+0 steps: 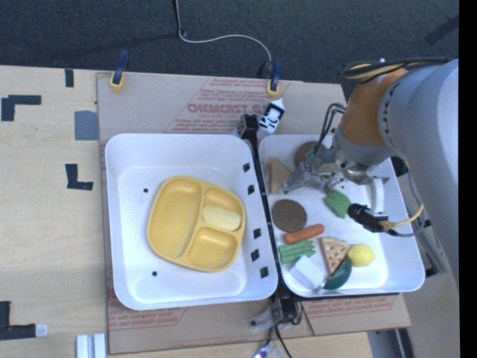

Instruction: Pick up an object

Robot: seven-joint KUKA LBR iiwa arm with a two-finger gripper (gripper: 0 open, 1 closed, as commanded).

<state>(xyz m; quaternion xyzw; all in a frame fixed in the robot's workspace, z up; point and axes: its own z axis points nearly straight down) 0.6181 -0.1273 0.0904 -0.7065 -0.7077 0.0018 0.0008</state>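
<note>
- The arm reaches in from the right and bends down over the right bin.
- The gripper hangs low over the far left part of that bin. Its metal tips are near a tan wedge and a brown round thing.
- It is too hard to see how the jaws stand, so no one can tell if they hold anything.
- The food toys lie mostly on the near side of the gripper: a brown cookie, a carrot, green beans, a pizza slice, a lemon and a green pickle.
- The cookie looks like the closest one, just a little nearer than the tips.
- The carrot lies long ways from left to right, so the jaws would best close across it from far to near.
- The left bin holds a yellow tray, well apart from the gripper.
</note>
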